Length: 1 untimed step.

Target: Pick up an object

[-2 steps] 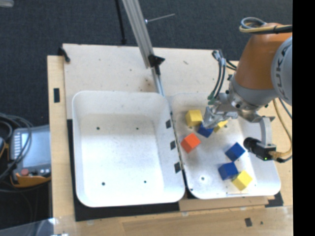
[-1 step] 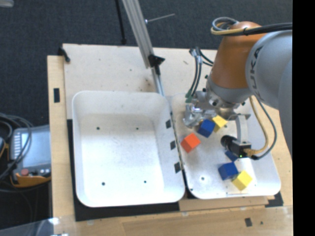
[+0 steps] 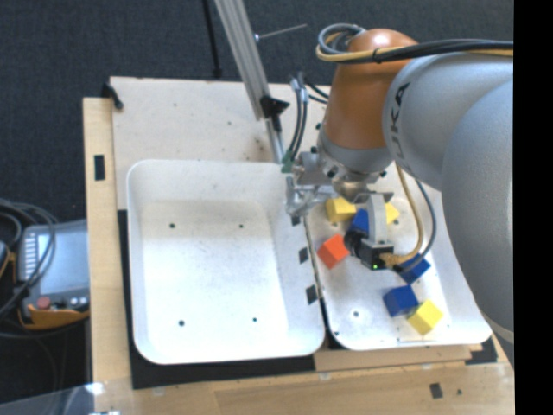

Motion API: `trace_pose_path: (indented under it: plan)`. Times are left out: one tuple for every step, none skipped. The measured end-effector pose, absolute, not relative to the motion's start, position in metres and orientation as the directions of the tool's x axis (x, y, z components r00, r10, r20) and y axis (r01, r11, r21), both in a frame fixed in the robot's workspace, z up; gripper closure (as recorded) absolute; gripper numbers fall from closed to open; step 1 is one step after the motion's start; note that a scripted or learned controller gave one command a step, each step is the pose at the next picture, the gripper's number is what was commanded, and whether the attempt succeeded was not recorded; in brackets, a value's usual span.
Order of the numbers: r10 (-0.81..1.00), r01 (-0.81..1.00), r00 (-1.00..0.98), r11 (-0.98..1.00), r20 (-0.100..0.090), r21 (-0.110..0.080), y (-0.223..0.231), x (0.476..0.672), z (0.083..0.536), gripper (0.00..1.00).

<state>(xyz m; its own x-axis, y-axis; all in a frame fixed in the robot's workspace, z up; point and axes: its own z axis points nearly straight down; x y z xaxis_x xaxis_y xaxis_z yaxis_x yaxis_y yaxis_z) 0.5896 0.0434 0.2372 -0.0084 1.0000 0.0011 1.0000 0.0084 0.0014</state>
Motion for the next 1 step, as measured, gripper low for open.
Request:
trace_pose_path:
  plan:
    - [1.0,1.0,-0.008,0.008,0.002,0.003,0.0916,0.6114,0.2447,1.0]
